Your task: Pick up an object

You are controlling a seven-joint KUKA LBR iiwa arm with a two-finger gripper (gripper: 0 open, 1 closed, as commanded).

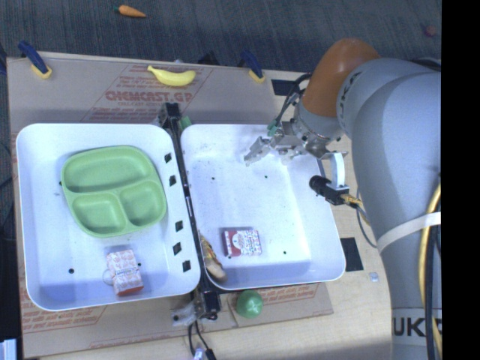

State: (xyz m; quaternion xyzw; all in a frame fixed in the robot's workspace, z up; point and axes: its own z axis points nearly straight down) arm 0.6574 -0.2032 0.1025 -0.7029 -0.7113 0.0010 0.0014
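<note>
My gripper [257, 151] hangs low over the far part of the right bin [300, 223], pointing left, with bare white floor beneath it. A small red and white box [241, 242] lies flat near the right bin's front edge, well apart from the gripper. A tan, banana-like piece [211, 261] rests against the divider at that bin's front left corner. In the left bin [37, 223] sit a green divided plate [112, 188] and a small red and white carton [124, 271].
A yellow banana [172, 75] lies on the cardboard behind the bins. A green ball [249, 304] sits on the bench in front of the right bin. Blue clamps [35, 58] hold the cardboard's far edge. An orange carrot [132, 10] lies on the floor beyond.
</note>
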